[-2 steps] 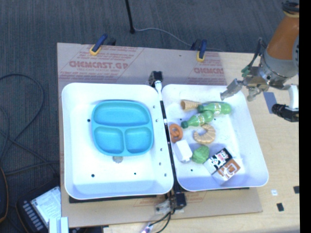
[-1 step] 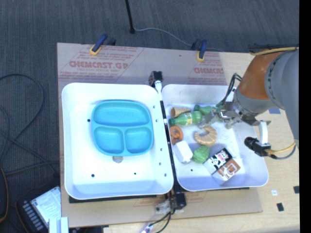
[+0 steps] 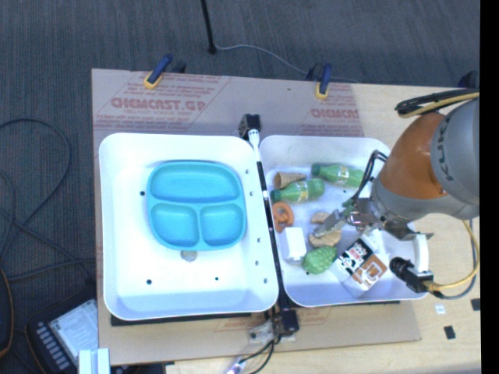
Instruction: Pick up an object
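Note:
The right bin (image 3: 327,145) holds several small toys. Two green bottles (image 3: 339,174) (image 3: 302,190) lie at its back, beside a tan cone (image 3: 287,180). An orange piece (image 3: 282,214), a white block (image 3: 295,244), a tan lump (image 3: 324,237) and a green leafy piece (image 3: 317,261) lie toward the left and middle. A black, white and orange box (image 3: 361,264) lies near the front. My gripper (image 3: 329,220) is low in the middle of this bin, just above the tan lump, pointing left. I see nothing lifted off the bin floor.
The left bin (image 3: 125,271) holds a blue divided tray (image 3: 196,205). A black bracket (image 3: 249,125) sits at the back between the bins. The arm's orange band (image 3: 409,166) hangs over the right bin's right side. Clamps (image 3: 160,70) (image 3: 323,81) pin the cardboard base.

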`<state>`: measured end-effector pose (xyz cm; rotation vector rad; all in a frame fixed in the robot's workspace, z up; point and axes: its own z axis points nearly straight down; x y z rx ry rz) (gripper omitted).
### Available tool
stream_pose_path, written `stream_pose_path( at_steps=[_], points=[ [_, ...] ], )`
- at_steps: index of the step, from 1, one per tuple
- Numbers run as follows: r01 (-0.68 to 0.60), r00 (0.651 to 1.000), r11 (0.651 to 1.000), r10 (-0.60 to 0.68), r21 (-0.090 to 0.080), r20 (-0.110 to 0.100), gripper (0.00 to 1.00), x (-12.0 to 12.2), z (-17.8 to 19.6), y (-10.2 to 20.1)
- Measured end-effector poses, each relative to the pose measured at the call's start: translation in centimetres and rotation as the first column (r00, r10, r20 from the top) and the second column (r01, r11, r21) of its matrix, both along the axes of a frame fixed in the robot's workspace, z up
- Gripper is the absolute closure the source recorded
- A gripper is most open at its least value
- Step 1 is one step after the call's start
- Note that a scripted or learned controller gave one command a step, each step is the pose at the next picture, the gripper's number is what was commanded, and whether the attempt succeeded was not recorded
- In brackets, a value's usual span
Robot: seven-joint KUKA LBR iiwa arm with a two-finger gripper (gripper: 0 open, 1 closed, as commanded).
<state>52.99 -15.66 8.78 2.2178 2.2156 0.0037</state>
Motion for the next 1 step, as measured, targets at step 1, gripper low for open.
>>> stream_pose_path(
  at_steps=[1],
  points=[
    [0.001, 1.000, 1.000, -0.001, -0.001, 0.003, 1.00, 0.11, 1.08, -0.06]
  ],
)
